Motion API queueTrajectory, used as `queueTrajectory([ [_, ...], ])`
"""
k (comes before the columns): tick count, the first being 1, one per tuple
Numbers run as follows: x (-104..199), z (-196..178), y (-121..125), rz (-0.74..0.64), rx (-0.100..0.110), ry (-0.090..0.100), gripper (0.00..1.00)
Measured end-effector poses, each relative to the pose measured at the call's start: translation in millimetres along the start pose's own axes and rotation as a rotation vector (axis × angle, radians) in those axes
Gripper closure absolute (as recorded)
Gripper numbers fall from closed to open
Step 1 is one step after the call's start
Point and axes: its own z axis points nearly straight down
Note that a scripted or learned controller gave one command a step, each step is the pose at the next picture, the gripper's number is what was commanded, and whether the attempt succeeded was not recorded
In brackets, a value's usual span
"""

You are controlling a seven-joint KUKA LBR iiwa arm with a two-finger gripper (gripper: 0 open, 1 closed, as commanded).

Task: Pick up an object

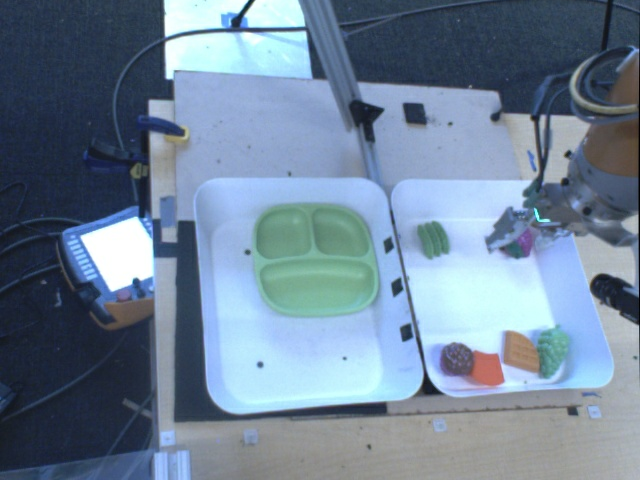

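Note:
My gripper (514, 236) hangs over the upper right part of the right bin (480, 303). A small purple-magenta item (519, 248) shows right at its tip; whether it sits between the fingers is unclear. A green pea pod (433, 239) lies in the same bin, to the gripper's left. Along the bin's near edge lie a dark brown round piece (457, 358), an orange-red piece (487, 369), an orange cracker-like piece (520, 351) and a green broccoli (553, 348).
The left bin (240, 368) holds a green divided plate (316, 260). A metal pole (335, 53) slants over the board behind the bins. A handheld pendant (108, 268) lies on the floor at the left, among cables.

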Motion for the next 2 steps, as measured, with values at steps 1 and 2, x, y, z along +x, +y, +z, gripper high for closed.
queueTrajectory([
  [1, 0, -1, 0, 0.0, -0.001, 0.0, 0.0],
  [2, 7, 54, -7, 0.003, 0.002, 0.001, 0.0],
])
